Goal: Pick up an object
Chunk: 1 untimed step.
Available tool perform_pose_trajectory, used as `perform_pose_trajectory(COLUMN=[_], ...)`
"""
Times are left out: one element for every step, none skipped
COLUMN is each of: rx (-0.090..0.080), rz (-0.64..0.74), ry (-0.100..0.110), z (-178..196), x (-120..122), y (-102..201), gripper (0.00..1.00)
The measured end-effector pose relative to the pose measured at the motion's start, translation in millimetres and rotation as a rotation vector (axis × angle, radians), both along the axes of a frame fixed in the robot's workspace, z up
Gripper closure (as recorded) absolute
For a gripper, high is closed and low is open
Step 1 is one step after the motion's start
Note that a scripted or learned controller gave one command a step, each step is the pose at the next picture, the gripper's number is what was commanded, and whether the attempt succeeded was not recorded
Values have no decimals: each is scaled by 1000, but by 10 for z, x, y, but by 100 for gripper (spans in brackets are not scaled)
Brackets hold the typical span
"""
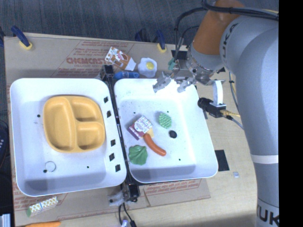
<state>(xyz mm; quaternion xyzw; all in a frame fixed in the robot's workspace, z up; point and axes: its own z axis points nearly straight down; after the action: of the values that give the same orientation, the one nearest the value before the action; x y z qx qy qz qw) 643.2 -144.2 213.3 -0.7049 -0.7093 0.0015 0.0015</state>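
The gripper [173, 82] hangs over the far rim of the right bin [201, 141], its 2 fingers spread apart with nothing between them. That raised, open stance suits a descent not yet begun. The candidate objects lie lower in this bin — an orange carrot [155, 144], a green leaf [138, 154], a small packet [140, 126], a green ridged piece [164, 120] and a dark disc [173, 135]. The packet, carrot and leaf crowd together near the divider; the ridged piece sits apart with open floor around it, probably the easier approach. The left bin [23, 141] holds a yellow tray [74, 123].
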Motion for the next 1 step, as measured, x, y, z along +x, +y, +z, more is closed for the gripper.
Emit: perform_pose_trajectory(rx=[1], rz=[87], ry=[3], z=[-843], x=[-648], y=[255], gripper=[0])
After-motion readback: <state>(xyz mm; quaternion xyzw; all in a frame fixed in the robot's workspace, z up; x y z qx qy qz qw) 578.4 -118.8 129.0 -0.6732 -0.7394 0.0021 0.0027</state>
